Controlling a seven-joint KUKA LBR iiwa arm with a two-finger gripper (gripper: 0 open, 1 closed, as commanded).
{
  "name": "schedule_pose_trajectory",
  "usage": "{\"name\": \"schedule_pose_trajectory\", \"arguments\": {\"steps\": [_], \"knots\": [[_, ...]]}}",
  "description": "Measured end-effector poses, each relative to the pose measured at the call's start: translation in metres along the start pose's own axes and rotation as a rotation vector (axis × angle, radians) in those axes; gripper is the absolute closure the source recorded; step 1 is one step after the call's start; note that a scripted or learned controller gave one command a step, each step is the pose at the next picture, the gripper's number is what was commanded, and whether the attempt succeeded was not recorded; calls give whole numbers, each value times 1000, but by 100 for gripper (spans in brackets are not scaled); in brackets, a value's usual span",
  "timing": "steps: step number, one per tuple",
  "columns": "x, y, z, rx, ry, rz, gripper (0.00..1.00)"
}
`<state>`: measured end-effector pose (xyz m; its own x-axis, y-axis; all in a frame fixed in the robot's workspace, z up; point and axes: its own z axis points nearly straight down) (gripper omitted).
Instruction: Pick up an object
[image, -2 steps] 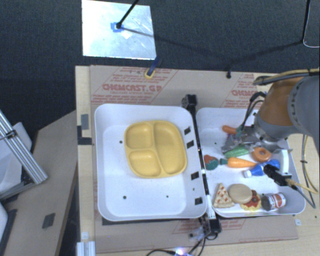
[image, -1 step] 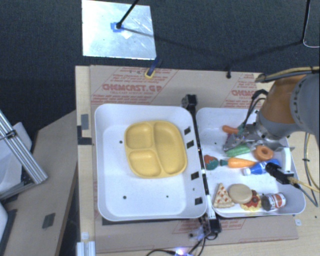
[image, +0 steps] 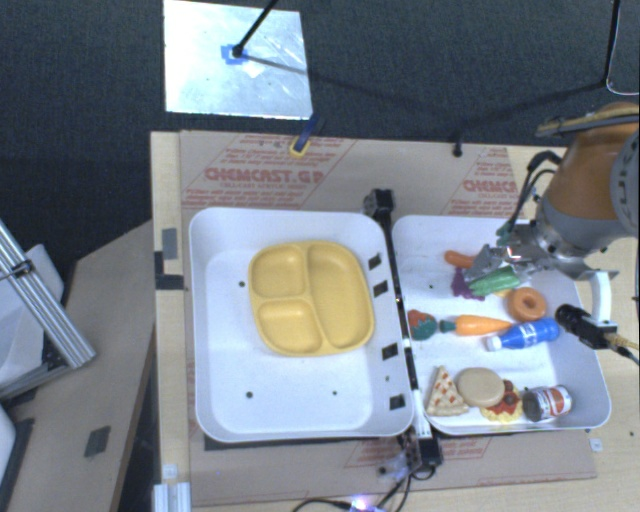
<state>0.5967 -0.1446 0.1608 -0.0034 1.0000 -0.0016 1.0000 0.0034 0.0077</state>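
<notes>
Dark carpet (image: 80, 120) surrounds a bench (image: 166, 215) covered with a printed cardboard sheet (image: 260, 172). On it stand two shallow white bins side by side.

Over the far part of the right bin (image: 425, 238), the grey and orange arm (image: 590, 185) comes in from the view's right edge and ends in the claw (image: 490, 262). Whether the claw is released, clenched or grasping cannot be told from this slant. A green toy vegetable (image: 498, 284) lies right under the claw on its near side, partly covered by it. A purple toy (image: 461, 285) lies against that green piece, on the side toward the other bin. A small orange-red piece (image: 458, 258) lies just beside the claw on that same side, a little farther back.

Nearer the camera than the claw are a doughnut (image: 526, 303), a carrot (image: 480, 325) and a blue bottle (image: 524, 335). A small green and red piece (image: 422, 325) sits at the carrot's end by the dividing wall. Well apart from the claw, along the bin's front edge, lie a pizza slice (image: 447, 392), a burger (image: 482, 387) and a small can (image: 547, 402) on its side.

Well to the view's left of the claw, the left bin (image: 215, 340) holds a yellow divided plate (image: 310, 298).
</notes>
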Motion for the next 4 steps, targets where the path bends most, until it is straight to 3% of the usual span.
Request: {"name": "schedule_pose_trajectory", "arguments": {"steps": [1, 2, 4], "knots": [[2, 7, -45, 1, 0, -1, 100], [2, 8, -65, 3, 1, -1, 100], [116, -8, -79, 7, 4, -7, 100]]}}
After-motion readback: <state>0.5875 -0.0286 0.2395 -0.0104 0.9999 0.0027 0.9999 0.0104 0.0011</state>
